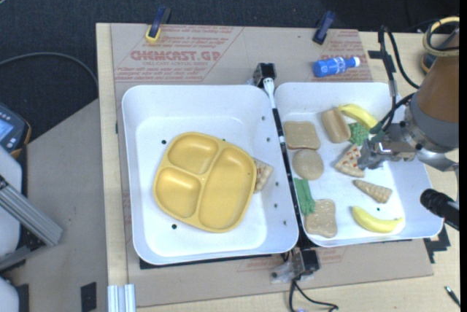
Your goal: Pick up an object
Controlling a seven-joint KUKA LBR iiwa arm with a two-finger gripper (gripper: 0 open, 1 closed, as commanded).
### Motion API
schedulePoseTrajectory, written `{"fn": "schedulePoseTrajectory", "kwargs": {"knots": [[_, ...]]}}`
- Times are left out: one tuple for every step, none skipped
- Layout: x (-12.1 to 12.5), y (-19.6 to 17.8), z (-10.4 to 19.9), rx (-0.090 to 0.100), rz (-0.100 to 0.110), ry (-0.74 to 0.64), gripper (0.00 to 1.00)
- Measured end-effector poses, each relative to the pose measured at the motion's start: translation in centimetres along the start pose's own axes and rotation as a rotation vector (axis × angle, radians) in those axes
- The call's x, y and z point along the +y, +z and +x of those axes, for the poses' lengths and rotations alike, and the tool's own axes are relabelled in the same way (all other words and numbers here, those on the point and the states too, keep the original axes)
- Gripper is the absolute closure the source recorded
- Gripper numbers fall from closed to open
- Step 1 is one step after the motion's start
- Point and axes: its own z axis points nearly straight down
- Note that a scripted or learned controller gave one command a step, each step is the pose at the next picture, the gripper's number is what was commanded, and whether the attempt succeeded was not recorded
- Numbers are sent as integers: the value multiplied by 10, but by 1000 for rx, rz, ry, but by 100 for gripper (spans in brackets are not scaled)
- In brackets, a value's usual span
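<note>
The right bin (pixel 330 87) holds several toy foods. Among them are a pizza slice (pixel 349 162), a green leafy piece (pixel 358 133), a banana (pixel 358 114) at the back and a brown roll (pixel 335 125). My gripper (pixel 373 154) hangs low over the bin, right at the pizza slice's right edge and just below the green piece. The arm's grey wrist and orange band come in from the right and hide part of the bin behind them. I cannot see anything lifted off the bin floor.
Also in the right bin are a bread slice (pixel 301 134), a round cookie (pixel 308 164), a cone (pixel 373 192), a second banana (pixel 376 219), a green strip (pixel 303 195) and a toast piece (pixel 322 218). The left bin (pixel 146 128) holds a yellow divided plate (pixel 204 181) with a cracker (pixel 263 173) beside it. A blue bottle (pixel 336 65) lies behind the bins.
</note>
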Motion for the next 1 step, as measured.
{"fn": "schedulePoseTrajectory", "kwargs": {"knots": [[-9,4,45,4,9,-2,100]]}}
